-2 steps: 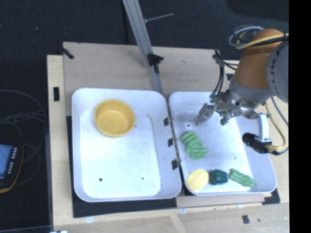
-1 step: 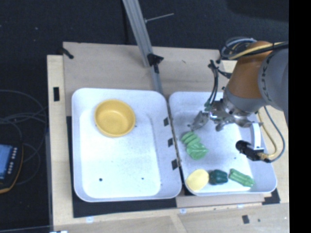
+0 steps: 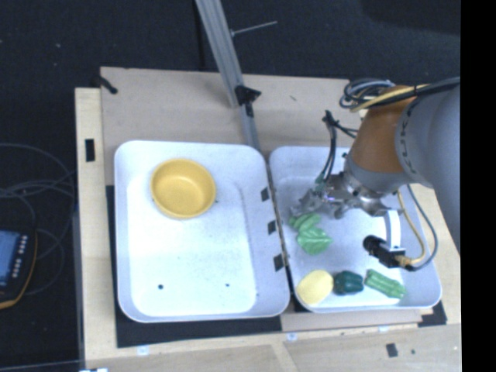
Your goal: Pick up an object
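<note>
Over right bin, gripper hangs w/ jaw state indiscernible, poised above light green object at 6 o'clock; yellow bowl in left bin, well apart.

i have one fixed camera, mounted above the bench and looking down at a slant. it sits far enough back to take in both white bins, the left bin and the right bin, plus dark floor around.

Wood bench w/ 2 white bins: left, right
</note>
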Controlling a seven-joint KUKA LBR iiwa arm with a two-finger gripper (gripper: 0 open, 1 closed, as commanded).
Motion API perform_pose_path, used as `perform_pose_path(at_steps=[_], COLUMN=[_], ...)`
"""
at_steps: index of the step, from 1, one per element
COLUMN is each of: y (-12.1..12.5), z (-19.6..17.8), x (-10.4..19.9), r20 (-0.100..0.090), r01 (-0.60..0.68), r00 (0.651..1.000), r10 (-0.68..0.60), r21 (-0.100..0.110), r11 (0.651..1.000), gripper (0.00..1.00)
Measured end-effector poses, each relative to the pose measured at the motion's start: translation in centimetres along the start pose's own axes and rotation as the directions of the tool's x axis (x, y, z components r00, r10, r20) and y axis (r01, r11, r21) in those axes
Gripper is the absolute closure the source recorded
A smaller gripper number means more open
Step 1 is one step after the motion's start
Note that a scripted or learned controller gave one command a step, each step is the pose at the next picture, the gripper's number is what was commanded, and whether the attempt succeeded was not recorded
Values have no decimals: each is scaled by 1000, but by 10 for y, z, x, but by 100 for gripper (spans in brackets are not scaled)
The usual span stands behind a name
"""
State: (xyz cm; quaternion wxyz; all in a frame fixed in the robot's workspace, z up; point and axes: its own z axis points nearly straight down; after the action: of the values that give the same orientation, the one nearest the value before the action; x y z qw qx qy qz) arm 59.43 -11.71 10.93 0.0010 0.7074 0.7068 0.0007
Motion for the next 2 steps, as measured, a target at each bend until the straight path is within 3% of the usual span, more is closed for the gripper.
perform_pose_path(at_steps=[1,2], y=[1,-4], z=[-13,-69], x=[0,-8], r20=[-1,0], r01=[-1,-1], r00=[1000,1000], r10=[1,1], r21=[-5,-3], r11=[1000,1000], gripper=[100,100])
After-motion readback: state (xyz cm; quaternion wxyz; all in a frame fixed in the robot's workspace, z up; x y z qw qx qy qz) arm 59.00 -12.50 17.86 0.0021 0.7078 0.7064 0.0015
